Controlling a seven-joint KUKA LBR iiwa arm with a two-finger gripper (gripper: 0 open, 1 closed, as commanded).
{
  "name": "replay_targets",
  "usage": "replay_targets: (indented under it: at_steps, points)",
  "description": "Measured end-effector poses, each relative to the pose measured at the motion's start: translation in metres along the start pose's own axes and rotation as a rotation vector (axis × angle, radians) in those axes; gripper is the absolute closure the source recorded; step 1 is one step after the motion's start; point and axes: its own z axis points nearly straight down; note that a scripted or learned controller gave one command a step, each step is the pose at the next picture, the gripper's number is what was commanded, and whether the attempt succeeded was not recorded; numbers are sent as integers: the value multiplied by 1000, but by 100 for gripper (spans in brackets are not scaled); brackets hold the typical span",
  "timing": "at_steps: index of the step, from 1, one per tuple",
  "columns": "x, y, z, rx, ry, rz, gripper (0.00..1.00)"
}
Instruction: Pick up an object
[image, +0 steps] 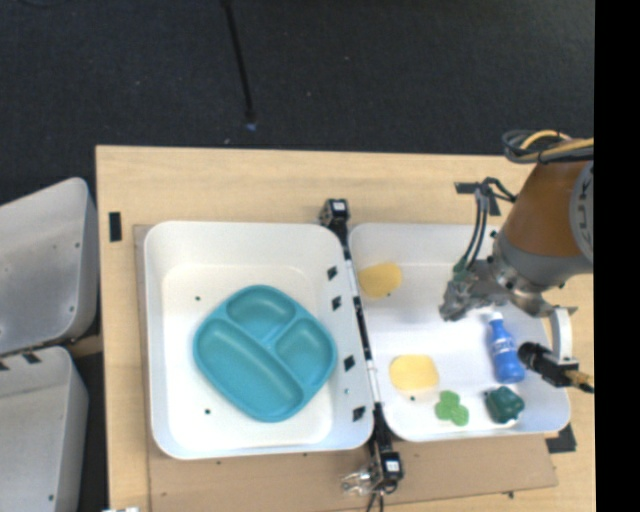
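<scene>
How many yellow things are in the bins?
2, both in the right bin. One yellow thing sits near the divider toward the far side, and the other yellow thing lies closer to the near edge. The arm may hide more.

We see open floor in the right bin centre, blue bottle, yellow pieces, green bits crowding its near side, teal plate filling the left bin.

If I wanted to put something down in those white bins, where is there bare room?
Left bin: only margins around the teal plate. Right bin: bare floor between the two yellow pieces. Crowded near the blue bottle, green items and gripper.
</scene>
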Motion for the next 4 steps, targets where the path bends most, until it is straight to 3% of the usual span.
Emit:
replay_targets:
  at_steps: [2, 4]
  points:
    - [-3, 1, -90, 1, 1, -11, 100]
    - [93, 24, -83, 1, 0, -10, 100]
